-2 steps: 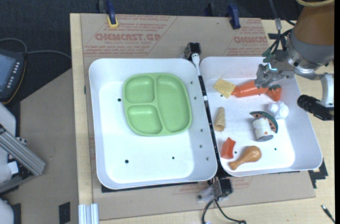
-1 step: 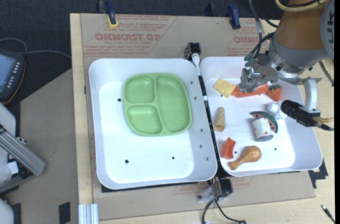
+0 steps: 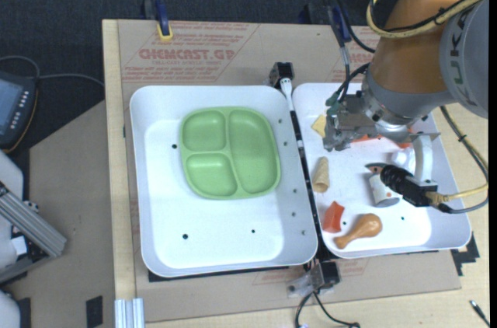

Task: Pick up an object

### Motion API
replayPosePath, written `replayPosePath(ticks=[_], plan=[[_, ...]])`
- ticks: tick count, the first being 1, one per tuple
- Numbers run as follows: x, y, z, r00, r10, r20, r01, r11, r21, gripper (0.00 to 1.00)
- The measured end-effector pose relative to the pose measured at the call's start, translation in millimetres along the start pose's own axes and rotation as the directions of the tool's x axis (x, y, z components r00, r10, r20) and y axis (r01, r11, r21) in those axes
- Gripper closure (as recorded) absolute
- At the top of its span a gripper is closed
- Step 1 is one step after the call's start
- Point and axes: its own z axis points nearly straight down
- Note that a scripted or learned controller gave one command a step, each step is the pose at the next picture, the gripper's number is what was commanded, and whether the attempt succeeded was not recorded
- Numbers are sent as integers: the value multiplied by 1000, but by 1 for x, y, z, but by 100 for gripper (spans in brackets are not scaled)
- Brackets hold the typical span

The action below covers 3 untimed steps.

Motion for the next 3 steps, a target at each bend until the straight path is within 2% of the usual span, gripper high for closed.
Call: replayPosePath(ticks=[1, 2, 3], plan=[[50, -26, 19, 1000, 0, 0, 0, 1000, 2, 100], [50, -23, 15, 1000, 4, 2, -4, 1000, -4, 100], [36, -25, 13, 1000, 7, 2, -7, 1000, -3, 100]])
